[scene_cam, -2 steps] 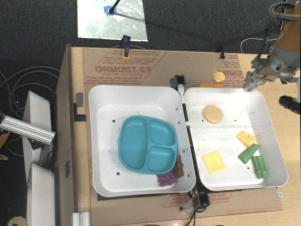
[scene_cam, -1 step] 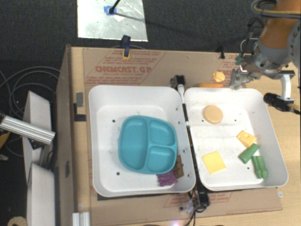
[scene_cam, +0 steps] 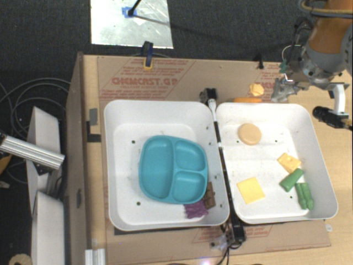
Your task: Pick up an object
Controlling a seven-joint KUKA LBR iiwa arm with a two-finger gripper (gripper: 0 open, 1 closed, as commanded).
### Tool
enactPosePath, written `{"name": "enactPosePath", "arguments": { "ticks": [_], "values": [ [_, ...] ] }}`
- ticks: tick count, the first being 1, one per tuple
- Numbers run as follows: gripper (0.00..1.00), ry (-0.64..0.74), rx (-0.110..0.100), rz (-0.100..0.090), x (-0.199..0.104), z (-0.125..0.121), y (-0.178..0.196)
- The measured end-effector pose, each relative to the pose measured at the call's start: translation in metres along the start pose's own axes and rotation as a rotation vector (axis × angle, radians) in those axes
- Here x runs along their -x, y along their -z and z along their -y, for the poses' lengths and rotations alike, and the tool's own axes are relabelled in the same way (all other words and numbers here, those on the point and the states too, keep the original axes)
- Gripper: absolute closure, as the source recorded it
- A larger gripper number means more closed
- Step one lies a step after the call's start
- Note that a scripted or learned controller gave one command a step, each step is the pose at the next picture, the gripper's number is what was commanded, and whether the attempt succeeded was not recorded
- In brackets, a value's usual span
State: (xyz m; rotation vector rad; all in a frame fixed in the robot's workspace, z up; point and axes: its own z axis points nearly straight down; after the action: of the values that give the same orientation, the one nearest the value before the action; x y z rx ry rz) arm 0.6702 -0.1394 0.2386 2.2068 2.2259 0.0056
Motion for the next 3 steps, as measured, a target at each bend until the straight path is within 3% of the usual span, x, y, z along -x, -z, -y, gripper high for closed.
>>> {"name": "enactPosePath", "arguments": {
  "ticks": [1,2,3],
  "values": [
    [1.0,-0.001,-0.007,-0.003,-0.048,0.001,-0.028],
    [0.0,-0.004,-0.005,-0.002,-0.045,0.001,-0.027],
    [0.0,-0.012,-0.019,-0.004,-0.014,0.064,-0.139]
  ]
}}
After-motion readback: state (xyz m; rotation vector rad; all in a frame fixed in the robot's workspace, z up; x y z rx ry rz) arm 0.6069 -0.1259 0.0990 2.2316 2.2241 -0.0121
